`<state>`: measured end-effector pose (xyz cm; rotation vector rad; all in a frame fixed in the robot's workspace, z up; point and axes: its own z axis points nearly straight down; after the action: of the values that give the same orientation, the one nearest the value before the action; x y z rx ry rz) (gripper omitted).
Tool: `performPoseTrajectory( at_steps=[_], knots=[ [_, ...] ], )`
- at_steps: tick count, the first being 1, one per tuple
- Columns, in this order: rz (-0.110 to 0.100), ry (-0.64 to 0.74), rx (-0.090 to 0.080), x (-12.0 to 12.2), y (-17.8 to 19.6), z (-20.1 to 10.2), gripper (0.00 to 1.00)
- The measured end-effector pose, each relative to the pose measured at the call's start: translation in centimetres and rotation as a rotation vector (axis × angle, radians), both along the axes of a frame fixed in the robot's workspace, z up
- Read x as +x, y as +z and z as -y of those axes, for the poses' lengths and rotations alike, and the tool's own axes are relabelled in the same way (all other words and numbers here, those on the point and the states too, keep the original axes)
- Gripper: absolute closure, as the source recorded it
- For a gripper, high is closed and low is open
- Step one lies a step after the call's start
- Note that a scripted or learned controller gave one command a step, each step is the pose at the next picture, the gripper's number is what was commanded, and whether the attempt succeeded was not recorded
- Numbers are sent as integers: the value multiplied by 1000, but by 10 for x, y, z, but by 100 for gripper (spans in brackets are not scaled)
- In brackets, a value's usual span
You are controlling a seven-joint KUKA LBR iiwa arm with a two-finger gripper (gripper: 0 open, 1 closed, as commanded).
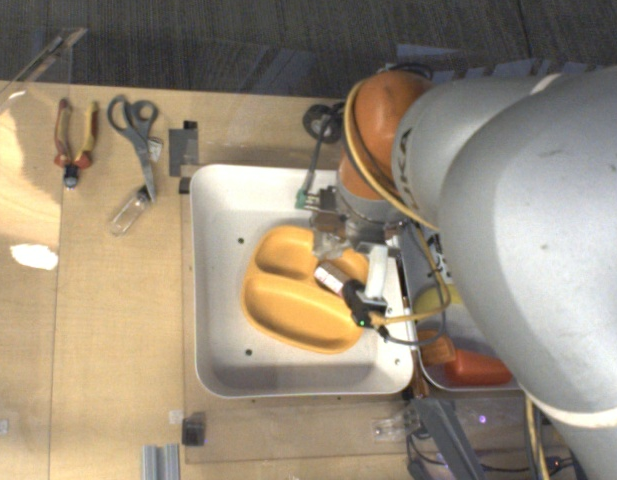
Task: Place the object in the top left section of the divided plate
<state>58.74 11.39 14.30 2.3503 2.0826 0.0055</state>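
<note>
I work in a lab or workshop: a plywood bench (98,318) over grey carpet (238,18), with red-handled pliers (72,143) and grey scissors (138,133) near its far left corner, cables (323,120) at its far edge, and white bins (218,368) fixed on top.

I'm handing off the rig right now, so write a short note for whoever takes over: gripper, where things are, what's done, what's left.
Gripper: low over the yellow divided plate in the left bin, at the plate's right edge. Whether it is open or shut can't be told, and no object is visible between its parts.
Things: an orange-red object lies in the right bin, mostly hidden by the arm.
Done: nothing visible in the plate's sections.
Left: confirm what the gripper carries, if anything, then place the object in the top left section.
</note>
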Motion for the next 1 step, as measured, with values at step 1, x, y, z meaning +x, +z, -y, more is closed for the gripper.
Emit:
performPoseTrajectory(
  at_steps=[1],
  knots=[
    [-1,-366,0,27,42,25,100]
  ],
)
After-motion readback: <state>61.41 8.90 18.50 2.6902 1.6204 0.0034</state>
